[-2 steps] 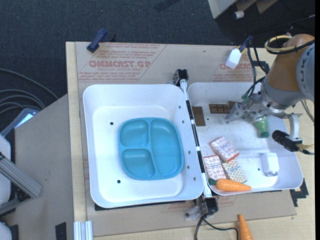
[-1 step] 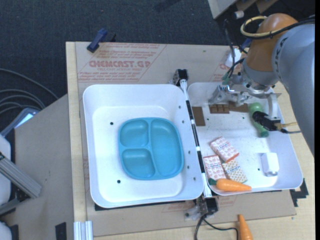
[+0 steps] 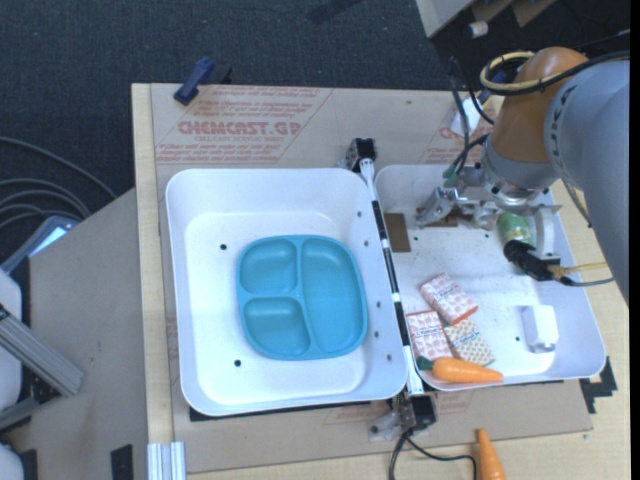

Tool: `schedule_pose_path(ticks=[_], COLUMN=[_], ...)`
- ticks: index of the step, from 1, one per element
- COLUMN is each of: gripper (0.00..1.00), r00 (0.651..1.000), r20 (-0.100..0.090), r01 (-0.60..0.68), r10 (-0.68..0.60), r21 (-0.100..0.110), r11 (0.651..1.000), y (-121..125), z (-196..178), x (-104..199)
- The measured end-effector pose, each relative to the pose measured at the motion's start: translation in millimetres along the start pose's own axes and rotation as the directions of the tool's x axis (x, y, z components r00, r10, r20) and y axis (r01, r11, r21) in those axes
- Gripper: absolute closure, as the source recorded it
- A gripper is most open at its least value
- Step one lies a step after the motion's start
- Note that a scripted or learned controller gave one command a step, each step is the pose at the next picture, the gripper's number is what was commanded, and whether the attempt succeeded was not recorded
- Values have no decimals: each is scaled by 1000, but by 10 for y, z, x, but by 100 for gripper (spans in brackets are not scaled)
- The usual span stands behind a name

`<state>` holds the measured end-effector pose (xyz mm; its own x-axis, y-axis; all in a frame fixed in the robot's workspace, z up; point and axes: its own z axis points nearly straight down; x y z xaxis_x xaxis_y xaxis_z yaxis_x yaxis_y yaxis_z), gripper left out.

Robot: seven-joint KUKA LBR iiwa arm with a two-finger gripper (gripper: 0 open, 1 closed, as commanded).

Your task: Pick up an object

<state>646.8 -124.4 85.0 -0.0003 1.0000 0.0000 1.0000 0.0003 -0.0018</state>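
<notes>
The jaws (image 3: 452,208) hang low over the far part of the right-hand shallow white plastic bin (image 3: 575,353), at the end of the grey arm with its orange band (image 3: 530,88), which comes in from the right. Whether they are spread or pressed together I cannot tell; the metal parts there blur into one another, and nothing can be seen between them. Just beside the wrist, toward the right, sits a small round green object (image 3: 516,227), partly covered by the arm's hardware.

Nearer the front of the same bin lie three small flat patterned packets in red, white and tan (image 3: 447,298), close together, and an orange plastic carrot (image 3: 466,371) rests against the front rim. A small white block (image 3: 539,326) lies apart toward the bin's right side.

The left-hand shallow white plastic bin (image 3: 195,268) holds a light blue plastic tray with three compartments (image 3: 302,296), lying flat near its middle.

Both bins stand on a desk covered with brown printed cardboard (image 3: 240,123). A small dark blue clip (image 3: 195,80) sits at its far left corner.
</notes>
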Motion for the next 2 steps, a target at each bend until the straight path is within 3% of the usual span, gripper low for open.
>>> schedule_pose_path(ticks=[1,2], gripper=[0,0], r00=[1000,1000], r20=[0,-1], r01=[1,1], r10=[-1,-1], r21=[-2,-5], r11=[1000,1000], y=[200,126], z=[-127,-29], x=[-45,-117])
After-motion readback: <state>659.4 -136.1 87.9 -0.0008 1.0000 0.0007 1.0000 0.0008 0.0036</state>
